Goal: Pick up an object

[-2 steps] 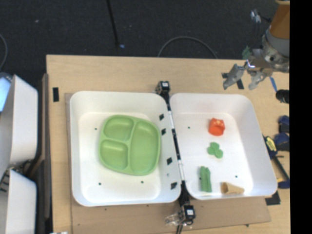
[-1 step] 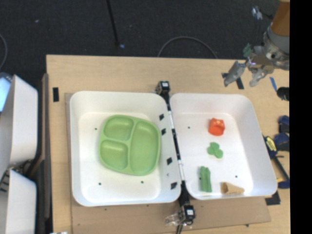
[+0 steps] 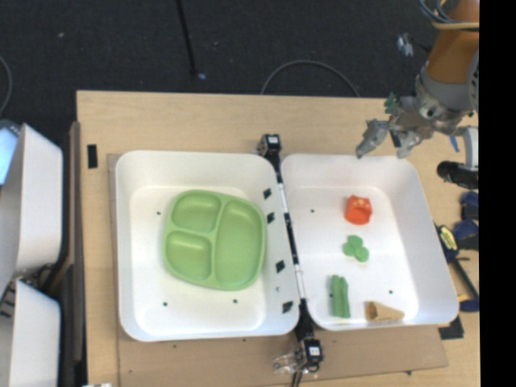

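So the gripper hangs over the far edge of the right bin, fingers spread apart with nothing between them. In that bin there's an orange-red block towards the far side, a small green blob nearer, then a green stick and a tan wedge at the near edge. The left bin has a green divided plate.

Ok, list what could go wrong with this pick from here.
1. The gripper hangs over the right bin's far rim, so a straight descent might strike the wall.
2. The tan wedge lies against the near wall, leaving the fingers little room.
3. The small green piece looks low and may slip out.
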`<state>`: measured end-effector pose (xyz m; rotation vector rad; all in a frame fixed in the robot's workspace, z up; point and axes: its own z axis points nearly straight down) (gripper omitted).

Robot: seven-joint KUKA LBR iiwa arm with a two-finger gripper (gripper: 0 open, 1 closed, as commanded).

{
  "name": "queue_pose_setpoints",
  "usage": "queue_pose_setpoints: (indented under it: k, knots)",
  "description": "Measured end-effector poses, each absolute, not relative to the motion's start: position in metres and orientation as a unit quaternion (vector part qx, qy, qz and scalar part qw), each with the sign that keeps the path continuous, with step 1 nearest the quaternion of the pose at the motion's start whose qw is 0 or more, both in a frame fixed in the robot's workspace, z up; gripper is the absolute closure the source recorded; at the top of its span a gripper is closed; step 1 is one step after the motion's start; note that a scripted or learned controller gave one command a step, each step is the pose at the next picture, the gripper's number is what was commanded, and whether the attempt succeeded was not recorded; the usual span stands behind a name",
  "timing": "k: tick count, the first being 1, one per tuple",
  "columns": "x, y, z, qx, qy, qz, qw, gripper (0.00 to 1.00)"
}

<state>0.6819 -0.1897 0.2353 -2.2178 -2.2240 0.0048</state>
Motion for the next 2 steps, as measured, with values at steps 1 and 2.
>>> queue_pose_setpoints:
  k: [1,2]
  knots:
    - [0.68,-0.185,0.192,-0.706,-0.709,0.0014,0.0,0.0]
    - [0.689,-0.19,0.136,-0.705,-0.709,0.001,-0.001,0.0]
